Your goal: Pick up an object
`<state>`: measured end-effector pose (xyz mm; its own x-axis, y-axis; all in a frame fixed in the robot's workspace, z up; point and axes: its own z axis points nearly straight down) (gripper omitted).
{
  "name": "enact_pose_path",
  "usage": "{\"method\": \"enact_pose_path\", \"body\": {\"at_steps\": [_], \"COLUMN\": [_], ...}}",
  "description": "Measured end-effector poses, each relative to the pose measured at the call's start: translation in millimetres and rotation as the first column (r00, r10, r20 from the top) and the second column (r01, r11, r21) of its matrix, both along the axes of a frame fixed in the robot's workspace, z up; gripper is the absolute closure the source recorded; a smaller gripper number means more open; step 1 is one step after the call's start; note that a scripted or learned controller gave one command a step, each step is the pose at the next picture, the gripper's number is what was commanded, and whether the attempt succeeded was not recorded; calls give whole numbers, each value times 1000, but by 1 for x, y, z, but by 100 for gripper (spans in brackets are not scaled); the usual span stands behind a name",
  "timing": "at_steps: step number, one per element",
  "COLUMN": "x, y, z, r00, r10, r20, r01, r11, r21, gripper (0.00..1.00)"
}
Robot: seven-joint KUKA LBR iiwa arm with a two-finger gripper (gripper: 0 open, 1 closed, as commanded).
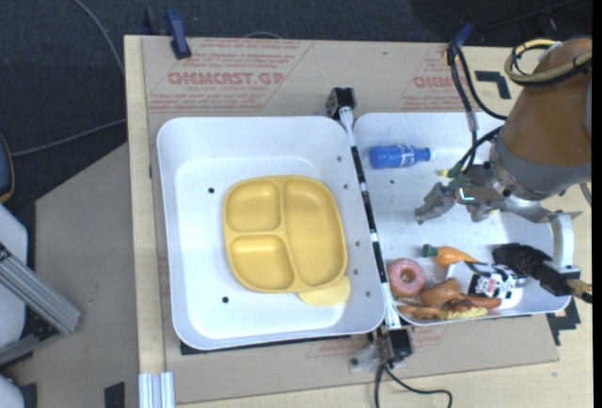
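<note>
Bottle: we are seeing a blue bottle (399, 155) lying on its side in the right bin (414, 129), long axis running left to right, pale cap end pointing right.
Gripper: the gripper (440, 202) is hovering just below and right of the bottle, apart from it (jaws spread, nothing between them).
Clutter: we are noting a pink donut (407, 276), a carrot (451, 256) and other toys crowding the near edge.
Left bin: a yellow divided tray (284, 233) is sitting in the left bin (188, 209).
</note>
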<state>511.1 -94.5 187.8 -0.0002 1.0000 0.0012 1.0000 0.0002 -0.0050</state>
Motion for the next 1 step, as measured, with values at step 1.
{"method": "enact_pose_path", "body": {"at_steps": [1], "x": [-3], "y": [-69], "z": [54], "r00": [1000], "r10": [-1], "r20": [3], "r01": [1], "r11": [1000], "r21": [-2], "gripper": [0]}}
